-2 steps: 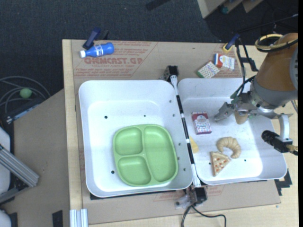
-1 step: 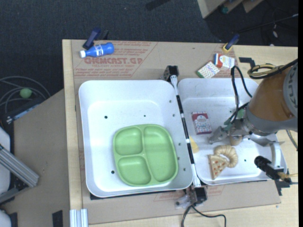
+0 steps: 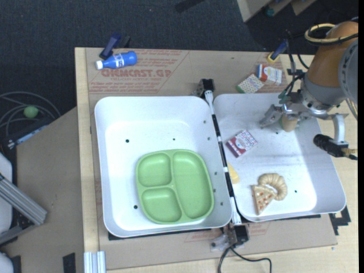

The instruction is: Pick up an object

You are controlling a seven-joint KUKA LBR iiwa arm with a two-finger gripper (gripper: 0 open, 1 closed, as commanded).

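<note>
Up near the far edge of the right bin (image 3: 318, 203), the gripper (image 3: 282, 118) hangs low over the white floor with its two fingers (image 3: 269, 118) spread apart and nothing between them. A small tan object (image 3: 290, 124) sits just beside the fingertips, too blurred to name. Behind the gripper, the grey arm with its orange band (image 3: 330, 67) reaches in from the right. Nearer the divider lies a small red-and-white packet (image 3: 242, 142), well apart from the gripper. Toward the bin's near edge, a croissant (image 3: 273, 183) rests touching a pizza slice (image 3: 261, 198). The left bin (image 3: 114, 129) holds a green divided plate (image 3: 173, 185). A blue-and-white bottle (image 3: 116, 60) lies on the bench beyond.
</note>
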